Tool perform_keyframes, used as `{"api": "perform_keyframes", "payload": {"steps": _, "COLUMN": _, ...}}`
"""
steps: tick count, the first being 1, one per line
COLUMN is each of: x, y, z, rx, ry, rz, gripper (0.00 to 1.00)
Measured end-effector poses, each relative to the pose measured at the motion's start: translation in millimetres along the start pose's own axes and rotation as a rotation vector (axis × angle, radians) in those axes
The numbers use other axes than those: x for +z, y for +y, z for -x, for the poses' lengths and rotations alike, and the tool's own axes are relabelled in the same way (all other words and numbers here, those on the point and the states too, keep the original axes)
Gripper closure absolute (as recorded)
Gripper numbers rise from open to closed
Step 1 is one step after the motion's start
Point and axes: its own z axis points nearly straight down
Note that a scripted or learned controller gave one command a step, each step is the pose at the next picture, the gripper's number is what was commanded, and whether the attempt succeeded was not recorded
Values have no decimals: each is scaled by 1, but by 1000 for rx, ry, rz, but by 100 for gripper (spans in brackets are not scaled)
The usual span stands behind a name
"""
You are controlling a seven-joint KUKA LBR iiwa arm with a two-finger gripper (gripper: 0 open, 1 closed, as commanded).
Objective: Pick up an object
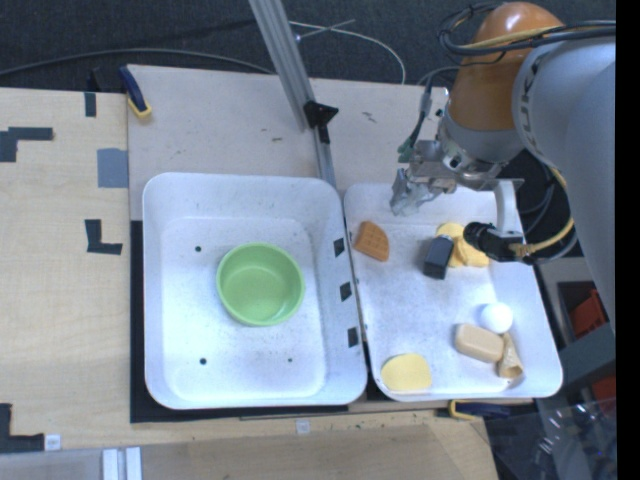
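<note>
My gripper (408, 201) hangs over the far edge of the right bin (455, 373), above and to the right of an orange waffle-like piece (371, 240). Nothing shows between its fingers. Further right in that bin lie a dark block (437, 256) against a yellow toy (463, 249). Nearer the front are a white ball (496, 317), a tan bread-like piece (479, 343) and a pale yellow disc (406, 373).
The left bin (180, 368) holds a green bowl (260, 283). A slanted metal pole (285, 43) rises behind the bins. The grey arm with its orange band (500, 48) fills the upper right. A blue-and-yellow clamp (135, 93) sits at the bench's far left.
</note>
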Motion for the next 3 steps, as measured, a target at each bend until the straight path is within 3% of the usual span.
{"api": "perform_keyframes", "payload": {"steps": 3, "x": -10, "y": -47, "z": -146, "rx": -2, "ry": 1, "rz": 1, "gripper": 100}}
